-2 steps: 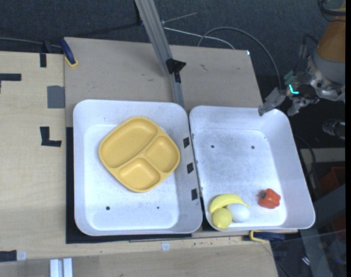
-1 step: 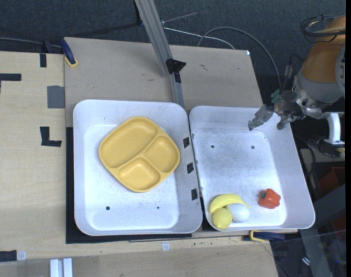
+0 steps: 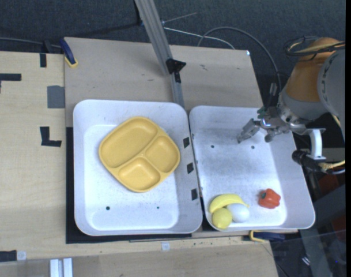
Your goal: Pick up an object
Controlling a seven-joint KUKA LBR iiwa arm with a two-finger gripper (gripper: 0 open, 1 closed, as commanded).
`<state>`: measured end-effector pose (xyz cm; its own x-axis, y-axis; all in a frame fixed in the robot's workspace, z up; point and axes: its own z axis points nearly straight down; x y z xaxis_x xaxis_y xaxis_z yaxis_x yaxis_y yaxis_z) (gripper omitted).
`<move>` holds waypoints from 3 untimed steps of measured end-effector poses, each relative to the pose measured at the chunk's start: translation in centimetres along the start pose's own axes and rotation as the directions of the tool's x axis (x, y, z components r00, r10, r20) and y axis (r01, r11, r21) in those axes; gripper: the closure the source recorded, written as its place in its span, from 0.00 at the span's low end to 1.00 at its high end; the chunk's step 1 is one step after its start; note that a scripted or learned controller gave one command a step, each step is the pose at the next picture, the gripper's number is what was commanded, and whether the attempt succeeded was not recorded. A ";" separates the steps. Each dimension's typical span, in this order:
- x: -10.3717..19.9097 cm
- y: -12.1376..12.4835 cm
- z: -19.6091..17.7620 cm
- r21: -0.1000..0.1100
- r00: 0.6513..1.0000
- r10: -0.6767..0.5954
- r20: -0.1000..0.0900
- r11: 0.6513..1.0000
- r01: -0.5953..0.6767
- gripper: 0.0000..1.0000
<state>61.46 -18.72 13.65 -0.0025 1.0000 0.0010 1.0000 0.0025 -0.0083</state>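
Note:
A yellow banana, a yellow lemon and a white egg lie bunched at the near edge of the right bin. A red pepper sits a little to their right. My gripper hangs over the far right part of that bin, fingers spread open with nothing between them. It is well away from the fruit, toward the bin's back edge.
The left bin holds a yellow three-compartment plate. A grey metal pole slants down to the bins' shared back corner. The arm's orange band rises at the right.

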 end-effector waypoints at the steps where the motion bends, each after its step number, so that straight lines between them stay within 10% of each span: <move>1: 0.1 0.0 5.0 -0.007 1.000 0.001 0.003 1.000 0.000 0.00; 2: 0.1 0.0 3.8 -0.006 1.000 -0.001 0.002 1.000 0.001 1.00; 3: 0.5 0.5 -2.4 -0.013 1.000 0.000 0.002 1.000 0.000 1.00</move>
<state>62.00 -18.19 16.06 -0.0021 1.0000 -0.0014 1.0000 0.0021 0.0051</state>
